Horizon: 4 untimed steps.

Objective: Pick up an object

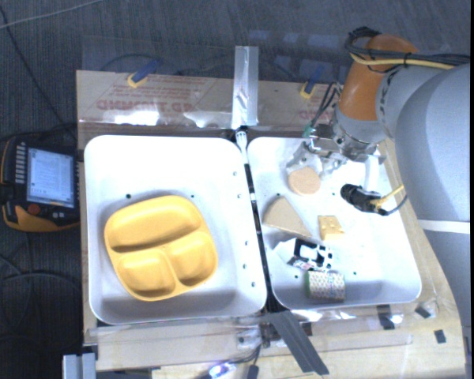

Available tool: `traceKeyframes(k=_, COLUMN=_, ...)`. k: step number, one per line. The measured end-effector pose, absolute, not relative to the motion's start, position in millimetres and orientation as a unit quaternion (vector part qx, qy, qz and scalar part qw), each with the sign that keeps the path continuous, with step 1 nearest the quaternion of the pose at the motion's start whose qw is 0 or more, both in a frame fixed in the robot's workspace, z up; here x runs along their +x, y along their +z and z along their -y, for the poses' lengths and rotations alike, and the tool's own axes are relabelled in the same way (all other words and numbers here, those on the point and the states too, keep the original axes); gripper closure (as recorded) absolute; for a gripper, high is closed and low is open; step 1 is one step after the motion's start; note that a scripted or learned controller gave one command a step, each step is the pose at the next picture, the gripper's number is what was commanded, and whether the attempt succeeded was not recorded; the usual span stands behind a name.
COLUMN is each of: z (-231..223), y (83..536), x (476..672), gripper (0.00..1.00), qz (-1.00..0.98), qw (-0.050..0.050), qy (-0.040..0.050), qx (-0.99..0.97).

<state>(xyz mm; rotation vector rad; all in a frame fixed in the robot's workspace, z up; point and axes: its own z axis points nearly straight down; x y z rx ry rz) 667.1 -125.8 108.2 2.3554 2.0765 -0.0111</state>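
Patterned small box [325, 285] at the right bin's [395, 279] near edge, by a black-white piece [310, 253].
Gripper [310, 163] over round tan disc [304, 181], far corner; grip state — cannot tell. Tan wedge [285, 216], yellow chunk [330, 227] mid-bin. Yellow tray [159, 245] in left bin [110, 156].

faint red print on cardboard sheet [154, 97] behind bins, too blurred to read
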Motion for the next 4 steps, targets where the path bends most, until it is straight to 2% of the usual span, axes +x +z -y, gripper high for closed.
traceKeyframes(k=1, z=171.3, y=132.5, x=631.7, gripper=1.00, qz=-0.743, qw=0.000, qy=-0.0011, qx=0.669)
traceKeyframes(k=2, z=171.1, y=132.4, x=631.8, gripper=0.00, qz=-0.743, qw=-0.001, qy=-0.0008, qx=0.669)
traceKeyframes(k=3, z=197.5, y=90.3, x=579.7, gripper=0.00, qz=-0.739, qw=0.005, qy=0.0026, qx=0.673)
traceKeyframes(k=4, z=222.6, y=148.5, x=599.7, gripper=0.00, qz=-0.907, qw=0.001, qy=0.0004, qx=0.421)
